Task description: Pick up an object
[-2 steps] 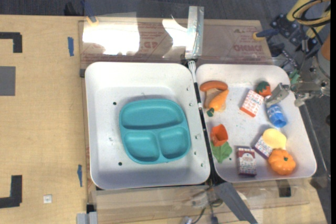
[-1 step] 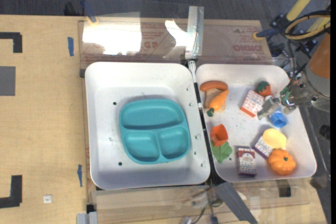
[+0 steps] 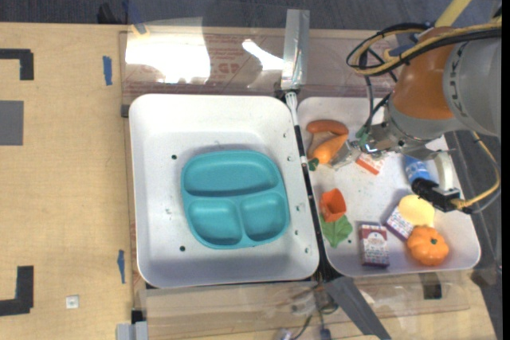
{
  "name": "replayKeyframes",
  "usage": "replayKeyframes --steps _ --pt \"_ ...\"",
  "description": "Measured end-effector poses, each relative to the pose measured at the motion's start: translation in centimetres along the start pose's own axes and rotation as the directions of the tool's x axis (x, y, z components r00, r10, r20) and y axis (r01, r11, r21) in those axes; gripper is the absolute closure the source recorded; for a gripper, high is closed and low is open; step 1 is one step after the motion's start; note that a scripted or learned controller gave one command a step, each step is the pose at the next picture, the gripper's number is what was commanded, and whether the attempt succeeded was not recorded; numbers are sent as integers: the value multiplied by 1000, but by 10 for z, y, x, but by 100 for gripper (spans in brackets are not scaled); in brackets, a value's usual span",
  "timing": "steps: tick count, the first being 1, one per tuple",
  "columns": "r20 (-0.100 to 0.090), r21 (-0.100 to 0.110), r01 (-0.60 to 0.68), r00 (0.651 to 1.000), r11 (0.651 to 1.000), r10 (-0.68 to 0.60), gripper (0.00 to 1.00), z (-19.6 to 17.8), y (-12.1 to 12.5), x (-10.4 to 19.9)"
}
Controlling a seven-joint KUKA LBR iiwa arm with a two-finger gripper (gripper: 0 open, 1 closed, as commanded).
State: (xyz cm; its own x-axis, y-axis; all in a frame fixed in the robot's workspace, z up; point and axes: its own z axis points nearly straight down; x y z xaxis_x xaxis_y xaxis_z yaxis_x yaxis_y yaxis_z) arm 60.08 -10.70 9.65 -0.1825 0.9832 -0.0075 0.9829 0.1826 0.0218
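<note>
Left bin [image 3: 151,195]: teal tray [image 3: 233,197]. Right bin [image 3: 462,251]: your gripper [image 3: 358,146] sits low beside the carrot [image 3: 328,147]; its opening cannot be told. Judge the carrot light, stiff, slippery; grasp across its thick middle.

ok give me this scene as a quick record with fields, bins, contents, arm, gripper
left bin: shallow white bin holding a teal three-compartment plastic tray
right bin: shallow white bin with mixed toy items
far corner items: orange carrot-shaped toy and brown sausage-shaped toy, touching
near edge items: small orange pumpkin, yellow block, dark red printed box
middle item: orange and green soft toy
arm: grey with orange band, reaching in from the right
gripper: two-finger gripper low beside the carrot; finger state unclear
</note>
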Motion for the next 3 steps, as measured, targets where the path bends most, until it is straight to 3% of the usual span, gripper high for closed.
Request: replayKeyframes --steps 1,2,3 --pt "0 34 -110 994 993 110 0 3 50 -11" --pt "7 10 -178 984 984 178 0 1 41 -6" --pt "1 17 -410 912 912 410 0 -91 34 39"
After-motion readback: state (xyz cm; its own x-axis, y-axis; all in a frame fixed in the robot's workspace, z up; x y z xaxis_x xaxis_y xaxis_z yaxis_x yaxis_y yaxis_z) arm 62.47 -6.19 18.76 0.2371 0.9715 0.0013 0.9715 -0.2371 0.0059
